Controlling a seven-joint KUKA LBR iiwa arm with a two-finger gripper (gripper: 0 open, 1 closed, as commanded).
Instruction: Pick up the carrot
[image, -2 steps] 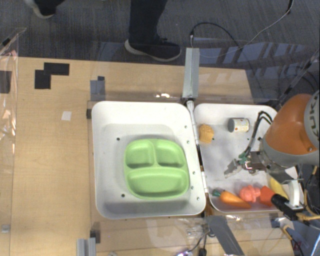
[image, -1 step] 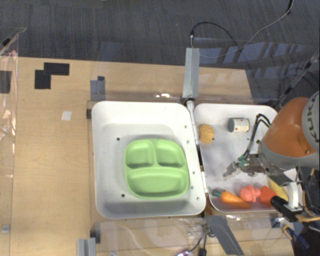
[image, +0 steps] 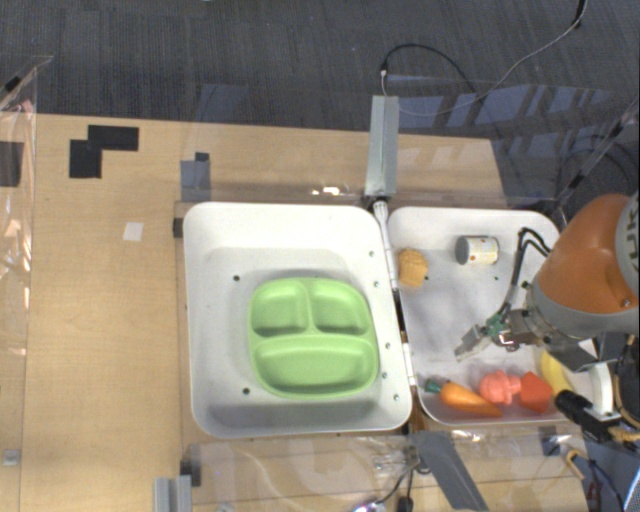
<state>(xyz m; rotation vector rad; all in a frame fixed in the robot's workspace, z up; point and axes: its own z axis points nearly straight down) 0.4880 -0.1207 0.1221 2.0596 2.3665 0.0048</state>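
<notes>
The carrot (image: 467, 397), orange with a green stub at its left end, lies along the front wall of the right bin (image: 440, 310). My gripper (image: 488, 343) hangs over the middle of that bin, up and to the right of the carrot and clear of it. Its fingers (image: 470, 345) look spread apart and hold nothing. The grey arm with its orange band (image: 595, 265) comes in from the right.
Right of the carrot lie a pink toy (image: 497, 386), a red one (image: 535, 392) and a yellow banana-like piece (image: 555, 372). A tan lump (image: 412, 265) and a small grey can (image: 478, 250) sit at the bin's back. The left bin (image: 215, 300) holds a green divided plate (image: 312, 335).
</notes>
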